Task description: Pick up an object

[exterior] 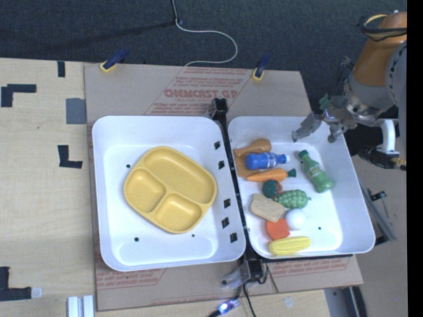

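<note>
yellow tray (170, 189) in left bin (106, 177), toy food (281, 200) in right bin (350, 203)

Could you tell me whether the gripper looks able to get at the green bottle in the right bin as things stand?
Probably yes. The gripper hovers over the right bin's far corner, the green bottle lies just below it against the bin's right side, nothing lies on top, and only the orange carrot sits nearby.
</note>
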You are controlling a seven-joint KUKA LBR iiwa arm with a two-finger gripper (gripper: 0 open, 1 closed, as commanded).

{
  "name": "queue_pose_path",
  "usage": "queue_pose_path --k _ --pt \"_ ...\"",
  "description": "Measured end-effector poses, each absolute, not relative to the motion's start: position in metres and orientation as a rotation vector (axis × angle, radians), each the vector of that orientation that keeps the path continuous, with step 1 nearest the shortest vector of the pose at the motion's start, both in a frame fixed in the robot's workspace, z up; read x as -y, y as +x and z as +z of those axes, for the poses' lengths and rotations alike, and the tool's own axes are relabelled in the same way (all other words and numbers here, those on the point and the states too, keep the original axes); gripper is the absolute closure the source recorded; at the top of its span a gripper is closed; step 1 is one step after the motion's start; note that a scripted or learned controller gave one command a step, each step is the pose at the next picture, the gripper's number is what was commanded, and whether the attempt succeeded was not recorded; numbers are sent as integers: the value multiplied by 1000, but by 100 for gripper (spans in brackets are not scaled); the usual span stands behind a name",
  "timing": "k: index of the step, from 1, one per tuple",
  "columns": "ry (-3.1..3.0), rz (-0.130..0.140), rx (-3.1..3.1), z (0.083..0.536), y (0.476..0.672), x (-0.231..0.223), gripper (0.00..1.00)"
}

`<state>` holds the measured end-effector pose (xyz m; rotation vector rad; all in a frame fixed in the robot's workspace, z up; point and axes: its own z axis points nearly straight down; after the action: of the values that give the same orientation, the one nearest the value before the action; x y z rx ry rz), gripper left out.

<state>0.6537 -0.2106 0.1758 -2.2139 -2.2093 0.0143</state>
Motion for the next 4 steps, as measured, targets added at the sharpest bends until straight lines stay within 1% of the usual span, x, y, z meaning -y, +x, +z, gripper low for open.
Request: queue_pose_path --k 1,2,3,4 --pt "-2219 2 2222 186 657 210 0" --pt "-2216 7 2219 126 652 202 0" --pt "-2217 4 2224 82 651 200 0" --pt "-2218 3 2228 95 653 200 100"
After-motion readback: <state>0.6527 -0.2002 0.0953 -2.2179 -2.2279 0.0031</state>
